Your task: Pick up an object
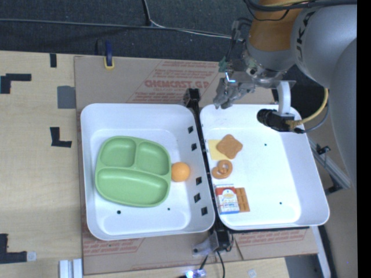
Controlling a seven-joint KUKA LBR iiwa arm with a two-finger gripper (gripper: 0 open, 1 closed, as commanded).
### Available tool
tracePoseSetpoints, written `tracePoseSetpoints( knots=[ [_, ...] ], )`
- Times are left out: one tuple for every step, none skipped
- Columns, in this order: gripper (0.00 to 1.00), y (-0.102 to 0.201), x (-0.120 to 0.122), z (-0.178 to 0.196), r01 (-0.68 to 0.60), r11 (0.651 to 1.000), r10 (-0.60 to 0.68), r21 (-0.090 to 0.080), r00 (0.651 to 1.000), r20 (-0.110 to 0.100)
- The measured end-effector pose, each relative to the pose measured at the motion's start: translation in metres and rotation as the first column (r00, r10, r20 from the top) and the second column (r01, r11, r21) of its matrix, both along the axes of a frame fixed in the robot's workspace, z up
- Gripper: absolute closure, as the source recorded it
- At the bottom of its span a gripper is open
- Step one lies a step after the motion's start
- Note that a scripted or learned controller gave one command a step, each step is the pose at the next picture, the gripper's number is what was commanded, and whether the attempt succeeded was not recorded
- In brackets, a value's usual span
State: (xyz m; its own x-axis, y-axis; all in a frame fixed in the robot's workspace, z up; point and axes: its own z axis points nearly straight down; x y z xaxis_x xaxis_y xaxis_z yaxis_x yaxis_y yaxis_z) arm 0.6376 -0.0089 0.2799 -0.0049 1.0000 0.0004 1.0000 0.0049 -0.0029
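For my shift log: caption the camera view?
Claw hovers at right bin's far rim; orange ball beside green tray.

The gripper (227, 99) hangs over the far rim of the right bin (290, 172), nothing between its fingers; below it lie a brown cookie (230, 146), a small pretzel (222, 169) and a printed packet (232, 200). The left bin (133, 117) holds a green divided plate (133, 171); an orange ball (181, 172) sits just beside it.

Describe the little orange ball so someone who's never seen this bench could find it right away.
Look in the left white bin, which holds a green divided plate. The orange ball sits right against that plate's right edge, near the divider between the bins. It is the only round, plain orange thing; the brownish snacks all lie in the right bin.
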Motion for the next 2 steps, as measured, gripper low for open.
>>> tracePoseSetpoints(
  knots=[
    [1.00,0.044,-0.002,-0.020,0.003,1.000,-0.003,-0.001,1.000,0.001],
    [1.00,0.100,-0.004,-0.023,-0.001,1.000,0.001,0.000,1.000,0.001]
  ],
)
